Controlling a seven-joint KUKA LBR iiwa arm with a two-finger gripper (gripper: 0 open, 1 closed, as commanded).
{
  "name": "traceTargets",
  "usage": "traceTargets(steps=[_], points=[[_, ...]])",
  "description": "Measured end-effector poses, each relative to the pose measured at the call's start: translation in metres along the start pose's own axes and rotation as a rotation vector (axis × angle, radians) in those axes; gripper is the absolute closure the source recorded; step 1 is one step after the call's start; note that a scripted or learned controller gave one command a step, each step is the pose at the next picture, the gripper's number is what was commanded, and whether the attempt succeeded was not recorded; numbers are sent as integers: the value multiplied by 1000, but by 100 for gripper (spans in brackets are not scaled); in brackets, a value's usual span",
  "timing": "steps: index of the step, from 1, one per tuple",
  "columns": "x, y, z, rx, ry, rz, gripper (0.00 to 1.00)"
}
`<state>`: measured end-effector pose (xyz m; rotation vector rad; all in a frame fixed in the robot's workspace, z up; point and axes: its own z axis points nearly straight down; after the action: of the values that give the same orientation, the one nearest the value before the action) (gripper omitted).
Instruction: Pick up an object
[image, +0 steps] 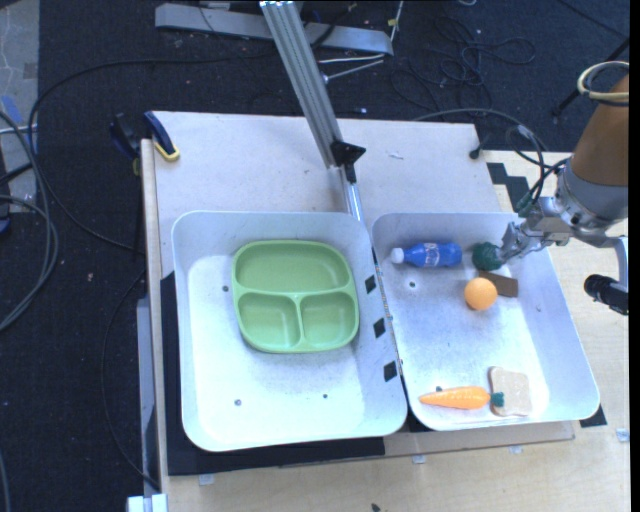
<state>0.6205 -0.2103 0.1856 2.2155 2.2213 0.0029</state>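
The two-finger gripper (512, 243), grip state unclear, hovers at the right white bin's (560, 330) far edge, touching a dark green object (486, 256); blue plastic bottle (432, 255) and orange ball (481, 293) close by.

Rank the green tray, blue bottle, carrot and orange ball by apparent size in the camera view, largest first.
1. green tray
2. blue bottle and carrot: look about alike, so unranked
3. orange ball

Arm (598, 170): orange band above grey wrist, pale ring on top; metallic gripper (520, 243), thin cable alongside.
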Motion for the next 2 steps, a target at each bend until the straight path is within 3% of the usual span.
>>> traceTargets(steps=[2], points=[[-2, 9, -92, -1, 0, 0, 100]])
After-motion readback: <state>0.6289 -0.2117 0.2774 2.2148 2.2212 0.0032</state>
